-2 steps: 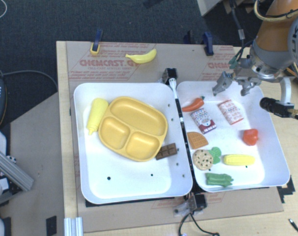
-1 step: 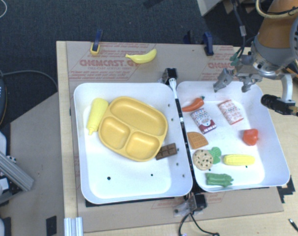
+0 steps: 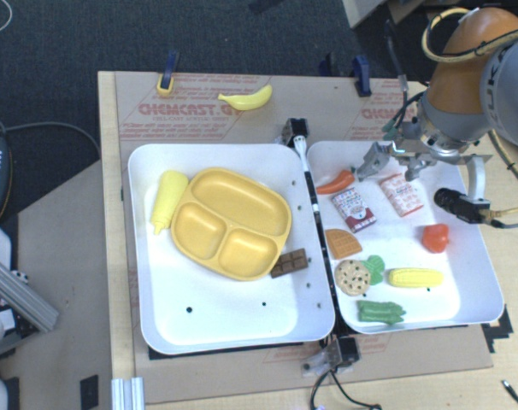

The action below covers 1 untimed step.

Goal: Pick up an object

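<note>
Starting far left: left bin (image 3: 148,229) carrying a yellow corn-like toy (image 3: 167,199) leaning on the edge of a yellow divided tray (image 3: 233,220); small chocolate piece (image 3: 289,263) touching the tray's lower right corner; yellow banana (image 3: 249,99) lying outside on the cardboard above the bins; none of it near the tool, so skipping. Moving to right bin (image 3: 490,289): orange carrot-like piece (image 3: 334,181) at upper left, printed packet (image 3: 353,208) just below it, second packet (image 3: 402,195) to its right; lower down a brown wafer-shaped piece (image 3: 343,243), cookie (image 3: 353,276) touching a green round piece (image 3: 375,268), corn cob (image 3: 414,277), green pepper-like toy (image 3: 381,312) near the front wall, red tomato-like piece (image 3: 435,237) at right. Gripper (image 3: 394,154) hovering over the upper part of the right bin, between the carrot-like piece and the second packet; fingers spread apart, nothing between them. Likely target judged to be the second packet or the carrot-like piece, both just beside the tool. For a clean grab: centring over one item only, aligning fingers across its narrow side, descending straight; flat packets risking a slip, so favouring the carrot-like piece; keeping clear of the divider wall on the left.
</note>
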### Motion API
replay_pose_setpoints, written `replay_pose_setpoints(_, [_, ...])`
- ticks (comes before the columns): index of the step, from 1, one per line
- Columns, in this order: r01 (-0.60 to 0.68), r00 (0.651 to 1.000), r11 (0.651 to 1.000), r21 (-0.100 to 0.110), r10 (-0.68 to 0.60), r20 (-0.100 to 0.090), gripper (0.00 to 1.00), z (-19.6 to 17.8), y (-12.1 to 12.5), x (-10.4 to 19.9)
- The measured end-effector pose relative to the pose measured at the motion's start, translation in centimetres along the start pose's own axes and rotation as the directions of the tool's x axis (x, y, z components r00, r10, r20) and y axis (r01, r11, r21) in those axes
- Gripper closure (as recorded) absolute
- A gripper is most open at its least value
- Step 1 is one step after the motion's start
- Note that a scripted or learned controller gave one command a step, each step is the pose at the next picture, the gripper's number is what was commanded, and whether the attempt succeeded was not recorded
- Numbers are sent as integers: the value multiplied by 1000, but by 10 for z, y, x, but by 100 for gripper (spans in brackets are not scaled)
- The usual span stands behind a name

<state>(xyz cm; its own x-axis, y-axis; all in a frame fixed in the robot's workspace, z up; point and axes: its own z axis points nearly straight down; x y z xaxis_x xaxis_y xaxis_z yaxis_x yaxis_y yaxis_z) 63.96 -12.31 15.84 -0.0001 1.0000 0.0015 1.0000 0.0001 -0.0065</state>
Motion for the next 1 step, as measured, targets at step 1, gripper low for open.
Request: replay_pose_setpoints(1, [-1,1000,1000,0,1,0,0,61,0,-7])
